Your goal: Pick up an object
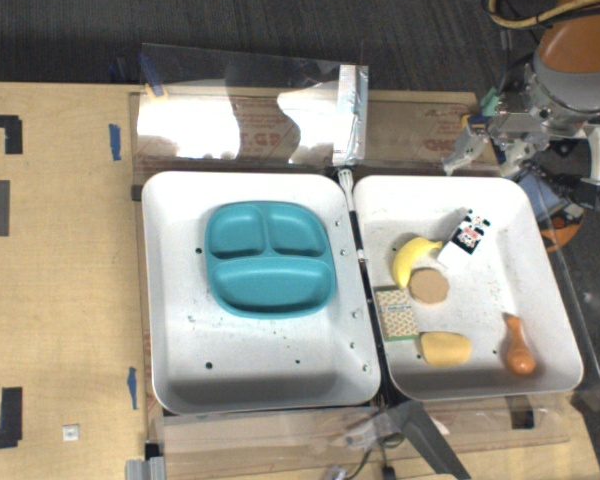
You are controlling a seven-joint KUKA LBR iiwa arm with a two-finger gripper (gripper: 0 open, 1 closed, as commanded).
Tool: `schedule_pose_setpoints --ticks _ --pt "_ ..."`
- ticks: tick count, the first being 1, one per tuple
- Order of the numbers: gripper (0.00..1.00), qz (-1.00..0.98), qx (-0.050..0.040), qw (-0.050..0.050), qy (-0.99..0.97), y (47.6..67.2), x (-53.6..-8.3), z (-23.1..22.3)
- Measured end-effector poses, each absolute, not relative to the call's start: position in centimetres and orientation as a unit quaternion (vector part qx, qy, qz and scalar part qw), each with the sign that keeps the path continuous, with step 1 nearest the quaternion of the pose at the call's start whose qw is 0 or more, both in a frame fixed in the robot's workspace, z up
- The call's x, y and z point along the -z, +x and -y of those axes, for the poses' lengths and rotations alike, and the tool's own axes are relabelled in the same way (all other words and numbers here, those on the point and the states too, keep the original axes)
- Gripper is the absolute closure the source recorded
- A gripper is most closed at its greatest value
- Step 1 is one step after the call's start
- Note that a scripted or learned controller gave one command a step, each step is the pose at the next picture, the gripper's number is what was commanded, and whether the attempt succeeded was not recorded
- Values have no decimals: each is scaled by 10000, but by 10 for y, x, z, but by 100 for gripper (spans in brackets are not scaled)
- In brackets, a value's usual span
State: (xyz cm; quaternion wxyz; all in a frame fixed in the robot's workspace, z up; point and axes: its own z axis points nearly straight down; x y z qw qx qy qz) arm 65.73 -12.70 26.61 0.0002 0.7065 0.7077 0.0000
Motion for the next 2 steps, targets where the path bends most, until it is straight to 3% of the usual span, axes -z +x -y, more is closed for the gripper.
schedule_pose_setpoints --ticks 1,2 --pt "0 -7101 27 -38 7041 618 -136 93" --pt "0 -6738 -25 20 7389 589 -88 95"
